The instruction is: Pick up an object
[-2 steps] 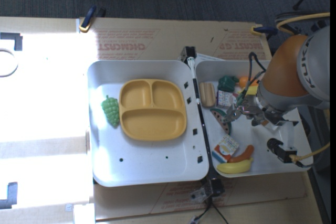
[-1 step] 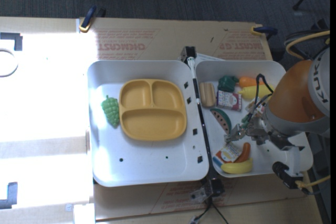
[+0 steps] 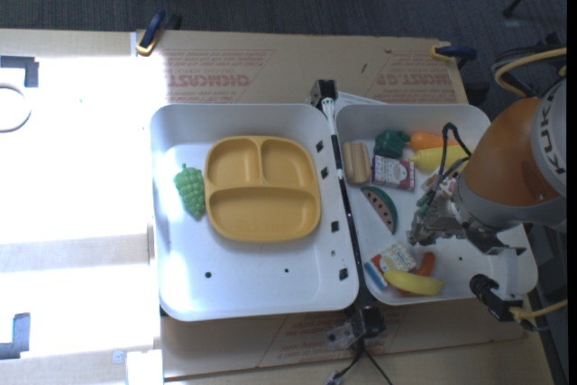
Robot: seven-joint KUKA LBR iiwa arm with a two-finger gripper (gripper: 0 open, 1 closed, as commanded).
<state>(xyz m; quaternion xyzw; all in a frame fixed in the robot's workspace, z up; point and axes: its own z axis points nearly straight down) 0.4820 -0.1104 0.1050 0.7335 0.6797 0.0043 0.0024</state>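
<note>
Banana [image 3: 416, 284] lying at the near edge of the right bin [image 3: 469, 117], just beside a small printed packet [image 3: 397, 259] and a red piece [image 3: 425, 263]; likeliest candidate for a pick, judging by how close the arm hangs. Directly above and slightly right of that cluster, the pincer [image 3: 424, 230], poised low over the bin floor, nothing visibly between its tips; whether spread or closed, impossible to tell at this size. Farther in: watermelon slice [image 3: 382, 207], then a pink-and-white carton [image 3: 393, 171], a tan bread-like block [image 3: 357, 162], a dark green item [image 3: 391, 141], an orange piece [image 3: 427, 140] and a yellow one [image 3: 431, 158] partly under the cable. To the left, the other bin [image 3: 180, 275] with a yellow divided plate [image 3: 263, 188] and green grapes [image 3: 190, 189] touching its left rim.

Risks from here, as a judgement: crowded near corner, so a descent could pinch the packet and banana together or nudge both against the wall; curved, smooth banana liable to slip out sideways; a landing between items likely to close on nothing at all.
</note>
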